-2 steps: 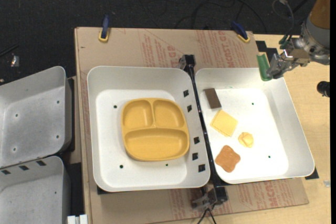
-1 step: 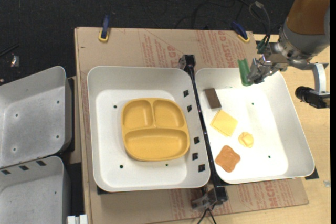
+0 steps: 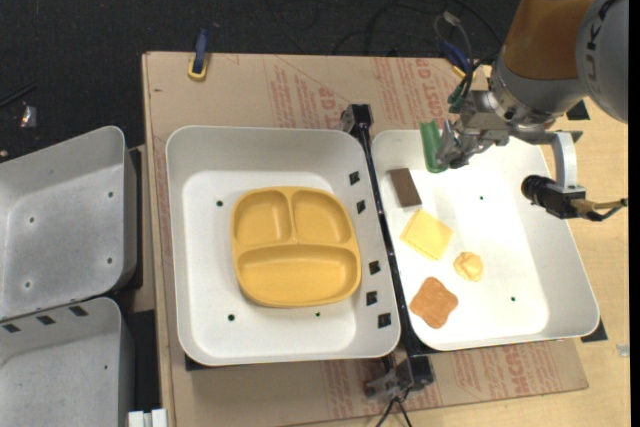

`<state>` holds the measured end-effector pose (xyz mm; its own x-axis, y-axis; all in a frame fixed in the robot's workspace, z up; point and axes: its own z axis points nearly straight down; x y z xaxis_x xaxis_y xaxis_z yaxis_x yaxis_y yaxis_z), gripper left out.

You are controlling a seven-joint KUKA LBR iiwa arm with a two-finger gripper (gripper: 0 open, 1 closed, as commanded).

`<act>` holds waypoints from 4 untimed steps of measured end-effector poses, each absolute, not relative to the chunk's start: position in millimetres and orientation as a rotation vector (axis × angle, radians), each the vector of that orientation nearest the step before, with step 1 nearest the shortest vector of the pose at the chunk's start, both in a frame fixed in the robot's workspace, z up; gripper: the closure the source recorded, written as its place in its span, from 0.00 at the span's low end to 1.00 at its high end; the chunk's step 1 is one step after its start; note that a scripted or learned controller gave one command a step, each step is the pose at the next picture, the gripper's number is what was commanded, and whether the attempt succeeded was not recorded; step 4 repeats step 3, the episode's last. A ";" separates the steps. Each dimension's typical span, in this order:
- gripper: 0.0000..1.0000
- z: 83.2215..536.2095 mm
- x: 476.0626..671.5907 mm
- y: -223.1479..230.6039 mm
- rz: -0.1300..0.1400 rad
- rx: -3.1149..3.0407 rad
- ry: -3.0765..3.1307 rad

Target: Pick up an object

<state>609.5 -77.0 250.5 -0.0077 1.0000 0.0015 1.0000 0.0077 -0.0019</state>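
Note:
My gripper (image 3: 450, 153) hangs over the far left part of the right bin (image 3: 520, 315), below the orange band of the arm (image 3: 560, 5). A small green piece (image 3: 432, 146) stands upright right at its left side; whether it is gripped is unclear. Just below and left of the gripper lies a brown rectangular block (image 3: 404, 187). Nearer the front lie a yellow square slice (image 3: 427, 235), a small yellow lump (image 3: 468, 265) and an orange-brown toast-like piece (image 3: 434, 301).
The left bin (image 3: 200, 315) holds a yellow compartment tray (image 3: 296, 248). A black divider rail (image 3: 378, 235) runs between the bins. A black fitting on a white bracket (image 3: 548, 191) sticks out over the right bin's right side. A blue clamp (image 3: 199, 55) sits at the bench's far left.

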 end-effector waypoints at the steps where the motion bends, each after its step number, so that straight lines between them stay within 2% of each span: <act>1: 1.00 246.7 602.7 -28.6 0.001 -2.211 -2.228; 3: 1.00 250.8 605.7 85.4 -0.003 -2.211 -2.231; 4: 1.00 250.8 605.7 85.4 -0.003 -2.211 -2.231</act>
